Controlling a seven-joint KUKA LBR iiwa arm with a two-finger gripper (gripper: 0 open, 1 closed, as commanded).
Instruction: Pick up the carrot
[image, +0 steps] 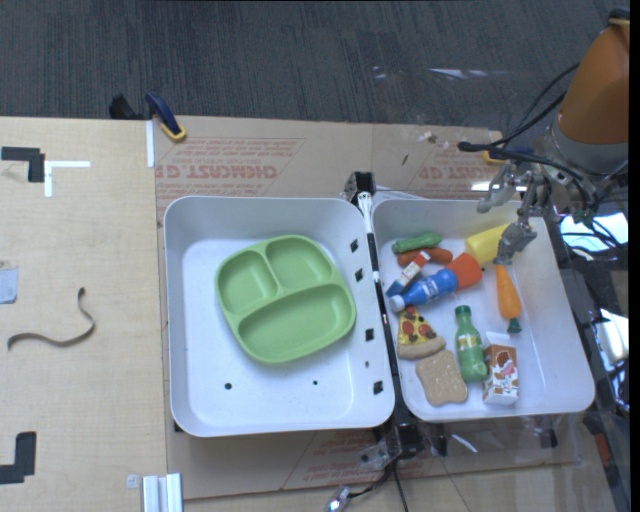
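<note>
Nearest the camera, along the front of the right bin (560, 395), a slice of bread (441, 379) and a small juice carton (501, 374) are seen side by side, with a green bottle (469, 343) standing between them and a pizza slice (417, 334) just to the bottle's left. Farther back, a blue bottle (424, 290), an orange-red piece (462, 270), a green vegetable (416, 242) and a yellow piece (487, 243) are clustered. The carrot (508, 293) is found near the bin's right side, lying lengthwise with its green end toward the front, apart from the other items. A green divided plate (287, 297) is held in the left bin (190, 330).

The arm is seen reaching in from the upper right, its orange band (598, 90) above the wrist, which is angled downward over the right bin's back corner. The gripper (516, 240) is positioned just above and behind the carrot, beside the yellow piece. Nothing is seen between its fingers; whether they are spread or closed cannot be told.
</note>
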